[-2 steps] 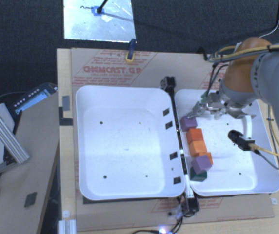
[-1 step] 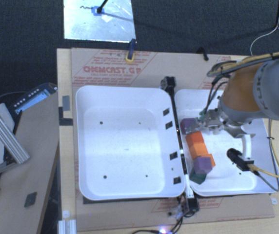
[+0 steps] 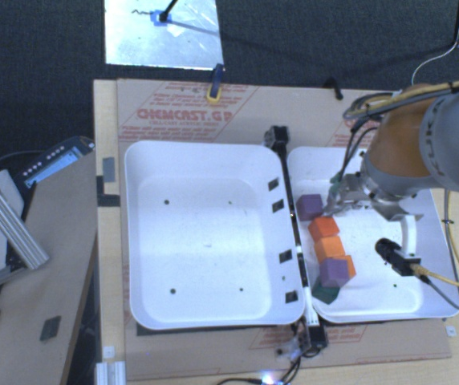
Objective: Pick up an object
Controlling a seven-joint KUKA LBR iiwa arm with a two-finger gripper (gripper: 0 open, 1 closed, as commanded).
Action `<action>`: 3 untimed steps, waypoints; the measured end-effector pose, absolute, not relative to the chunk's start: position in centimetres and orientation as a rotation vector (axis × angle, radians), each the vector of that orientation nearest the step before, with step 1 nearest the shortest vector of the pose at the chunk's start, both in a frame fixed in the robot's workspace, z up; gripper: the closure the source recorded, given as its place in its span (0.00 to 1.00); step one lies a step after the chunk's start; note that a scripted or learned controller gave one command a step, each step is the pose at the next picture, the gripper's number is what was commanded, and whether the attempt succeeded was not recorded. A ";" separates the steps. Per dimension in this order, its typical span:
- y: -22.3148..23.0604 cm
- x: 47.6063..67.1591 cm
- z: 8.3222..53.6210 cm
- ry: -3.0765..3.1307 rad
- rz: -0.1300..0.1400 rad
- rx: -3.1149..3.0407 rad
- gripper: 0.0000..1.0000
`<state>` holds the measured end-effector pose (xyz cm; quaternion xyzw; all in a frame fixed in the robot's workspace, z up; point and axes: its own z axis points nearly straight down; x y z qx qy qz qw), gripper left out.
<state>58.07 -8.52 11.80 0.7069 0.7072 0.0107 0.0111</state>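
Observation:
Several small blocks lie along the left side of the right bin (image 3: pixel 422 295): a purple block (image 3: pixel 309 207) at the top, then an orange block (image 3: pixel 323 228), a second orange block (image 3: pixel 331 248), another purple block (image 3: pixel 335 271) and a dark green block (image 3: pixel 324 293) at the bottom. My gripper (image 3: pixel 335 200) hangs low over the right bin, just right of the upper purple block and above the first orange block. Nothing is visibly held in it. The arm's orange band (image 3: pixel 398 147) sits above and to the right.
The left bin (image 3: pixel 145 295) stands beside the right one, with a black divider with clips (image 3: pixel 287 215) between them. A black plug with a yellow cable (image 3: pixel 396 257) hangs over the right bin's middle. A grey device (image 3: pixel 53 160) lies off the bench at left.

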 end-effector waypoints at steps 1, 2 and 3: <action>-8.6 58.2 11.0 2.214 0.023 2.205 1.00; -4.5 62.0 19.0 2.226 0.014 2.205 1.00; 3.4 67.1 18.5 2.231 0.009 2.205 1.00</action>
